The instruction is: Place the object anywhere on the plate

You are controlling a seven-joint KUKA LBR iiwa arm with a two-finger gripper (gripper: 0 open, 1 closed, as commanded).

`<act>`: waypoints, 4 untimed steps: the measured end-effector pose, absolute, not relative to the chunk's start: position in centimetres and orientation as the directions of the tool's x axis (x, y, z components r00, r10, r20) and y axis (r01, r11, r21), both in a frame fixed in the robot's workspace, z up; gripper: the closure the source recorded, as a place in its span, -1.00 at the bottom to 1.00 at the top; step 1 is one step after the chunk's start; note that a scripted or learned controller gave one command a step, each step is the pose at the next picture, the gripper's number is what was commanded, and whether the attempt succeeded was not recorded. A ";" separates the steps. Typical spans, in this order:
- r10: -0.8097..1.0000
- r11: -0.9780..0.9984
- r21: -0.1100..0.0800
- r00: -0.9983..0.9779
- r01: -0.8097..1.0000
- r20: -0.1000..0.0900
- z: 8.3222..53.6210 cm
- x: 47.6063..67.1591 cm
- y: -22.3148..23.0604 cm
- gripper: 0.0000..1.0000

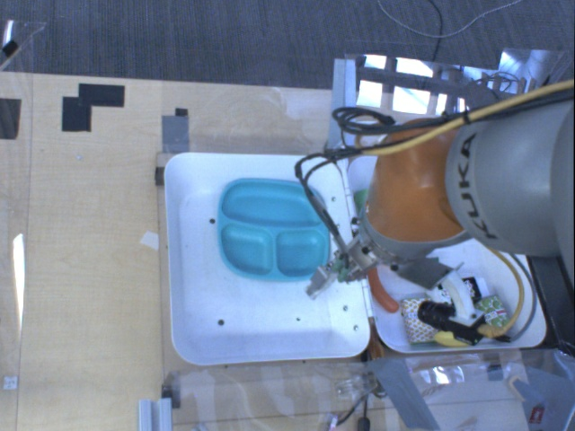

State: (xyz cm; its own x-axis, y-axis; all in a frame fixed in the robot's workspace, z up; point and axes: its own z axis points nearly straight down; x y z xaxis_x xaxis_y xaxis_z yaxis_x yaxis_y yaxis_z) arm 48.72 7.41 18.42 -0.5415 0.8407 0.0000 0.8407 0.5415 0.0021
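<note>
Light brown wood makes up the surface (90, 241), and a dark grey floor (225, 25) runs along the far side. Some black shapes (90, 104) are stuck on the wood at the far left. Two white bins sit side by side.

The left bin (193, 330) has a blue plate (260, 214) lying flat in it. The plate has three parts: one long part on the far side and two small parts on the near side.

The big grey arm (503, 178) comes in from the right, with its orange band (404, 196) over the line where the two bins meet. The end effector (325, 278) is down low in the left bin, right at the plate's near right corner. It is small and partly hidden, so I cannot tell if it is open or closed, or if it has anything in it.

The right bin (530, 330) is mostly under the arm. At its near end I can see a thin orange-red thing (384, 296), a spotty packet (413, 323), a yellow thing (449, 338) and a little green thing (493, 308), all close together. I cannot tell which one is meant for the plate.
</note>
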 end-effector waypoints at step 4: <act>0.734 0.679 0.005 -0.679 0.734 -0.005 19.8 54.8 3.1 -1.00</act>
